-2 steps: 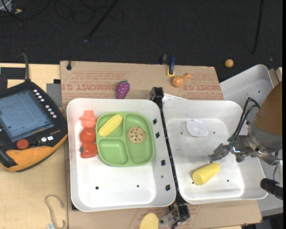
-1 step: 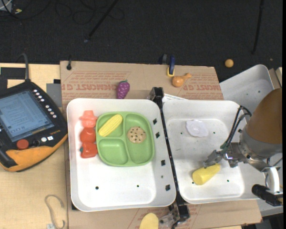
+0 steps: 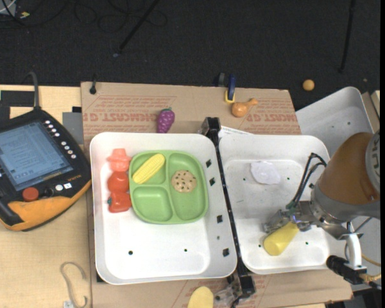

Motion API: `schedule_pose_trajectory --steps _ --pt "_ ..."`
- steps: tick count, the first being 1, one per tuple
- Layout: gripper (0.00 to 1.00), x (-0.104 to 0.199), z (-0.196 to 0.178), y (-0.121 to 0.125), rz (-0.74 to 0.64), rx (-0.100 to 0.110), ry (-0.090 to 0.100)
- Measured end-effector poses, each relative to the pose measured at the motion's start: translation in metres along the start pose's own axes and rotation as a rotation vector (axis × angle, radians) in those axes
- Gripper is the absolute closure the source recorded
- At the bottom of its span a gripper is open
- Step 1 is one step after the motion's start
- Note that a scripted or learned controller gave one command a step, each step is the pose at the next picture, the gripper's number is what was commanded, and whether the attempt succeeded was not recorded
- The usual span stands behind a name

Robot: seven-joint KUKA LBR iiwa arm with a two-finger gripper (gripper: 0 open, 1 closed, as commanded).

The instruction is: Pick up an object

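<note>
Pincer (image 3: 283, 225): low in the right bin (image 3: 256, 156), near side, just over the yellow block; whether it grips cannot be told.
Yellow block (image 3: 280, 240): lying on the right bin's floor, near edge.
Left bin (image 3: 154, 262): green tray (image 3: 160, 207) holding corn (image 3: 147, 168) and a cookie (image 3: 183, 181); red toy (image 3: 118, 181) at the tray's left.

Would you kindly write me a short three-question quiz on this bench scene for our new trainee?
1. True or false: the corn cob lies in the right bin.
2. What shares the green tray with the corn cob?
3. The yellow object by the hand lies in: A) left bin B) right bin C) on the cardboard

Key: 1 false; 2 a cookie; 3 B.
</note>
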State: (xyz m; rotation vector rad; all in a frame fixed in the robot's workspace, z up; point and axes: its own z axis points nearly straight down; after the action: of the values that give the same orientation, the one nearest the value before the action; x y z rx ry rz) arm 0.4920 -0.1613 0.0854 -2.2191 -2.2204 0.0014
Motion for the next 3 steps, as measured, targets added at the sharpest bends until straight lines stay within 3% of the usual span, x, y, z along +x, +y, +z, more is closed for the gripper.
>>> schedule_pose_trajectory --steps 1,3 --pt "1.00 -0.002 -0.013 0.000 0.006 -0.003 0.000" --pt "1.00 -0.002 -0.120 0.015 0.000 -0.006 -0.002"
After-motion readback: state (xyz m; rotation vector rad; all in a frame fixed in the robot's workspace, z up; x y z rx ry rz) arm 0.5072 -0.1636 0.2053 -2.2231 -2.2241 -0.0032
